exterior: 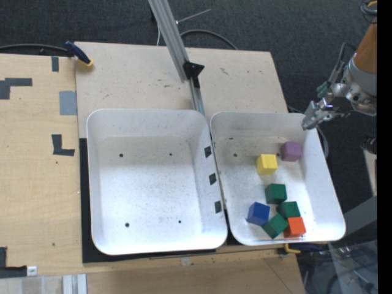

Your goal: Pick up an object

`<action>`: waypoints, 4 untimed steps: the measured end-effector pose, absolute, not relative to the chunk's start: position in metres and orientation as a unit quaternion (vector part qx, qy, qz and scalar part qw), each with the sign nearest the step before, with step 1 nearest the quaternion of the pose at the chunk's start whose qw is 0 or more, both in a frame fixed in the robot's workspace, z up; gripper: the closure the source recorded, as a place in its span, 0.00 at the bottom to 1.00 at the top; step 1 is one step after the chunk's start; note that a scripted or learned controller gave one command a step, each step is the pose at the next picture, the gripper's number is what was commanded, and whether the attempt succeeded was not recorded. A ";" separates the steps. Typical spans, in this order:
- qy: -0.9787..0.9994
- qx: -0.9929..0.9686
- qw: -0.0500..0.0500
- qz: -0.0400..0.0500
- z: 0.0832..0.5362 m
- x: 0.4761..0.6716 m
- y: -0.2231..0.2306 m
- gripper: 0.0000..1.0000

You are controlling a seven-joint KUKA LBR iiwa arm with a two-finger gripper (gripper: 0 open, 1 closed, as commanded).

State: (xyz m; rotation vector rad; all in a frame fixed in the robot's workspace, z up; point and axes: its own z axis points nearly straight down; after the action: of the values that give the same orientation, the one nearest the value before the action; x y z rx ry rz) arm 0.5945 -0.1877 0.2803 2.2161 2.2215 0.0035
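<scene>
Over a pale wooden desk (153, 66), the grey arm with its orange band (371, 51) reaches in from the right, and its gripper (311, 118) hangs above the upper right corner of the right bin (318, 158). Nothing shows between its tips, which sit close to the bin's rim; at this size the jaws are too small and blurred to judge, so I cannot tell whether they are spread or pressed together.

The blocks all lie in the right bin, apart from the gripper. A purple block (291, 150) rests nearest to it, close to the right wall, with a yellow block (267, 163) just beside it to the left. Lower down sits a green block (275, 193). Near the bin's front edge a cluster gathers: a blue block (258, 213), a second green block (289, 209), a third green block (275, 225) and an orange block (296, 226), packed close together, the orange one touching its green neighbours.

The left bin (98, 164) stands alongside, its wall meeting the right bin's. A slanted metal rail (168, 26) runs down from the top to the gap between the bins. A blue and yellow clamp (78, 52) lies at the desk's far left corner.
</scene>
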 end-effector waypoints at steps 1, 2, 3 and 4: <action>0.709 0.705 -0.001 0.000 0.262 0.598 -0.135 1.00; 0.709 0.705 -0.001 0.000 0.245 0.608 -0.078 1.00; 0.709 0.705 -0.002 -0.001 0.231 0.619 -0.024 1.00; 0.710 0.704 -0.001 0.001 0.241 0.624 0.032 1.00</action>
State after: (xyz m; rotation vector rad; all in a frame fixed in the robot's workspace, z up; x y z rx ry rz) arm 0.6244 0.0319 0.2410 2.2142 2.2311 0.0017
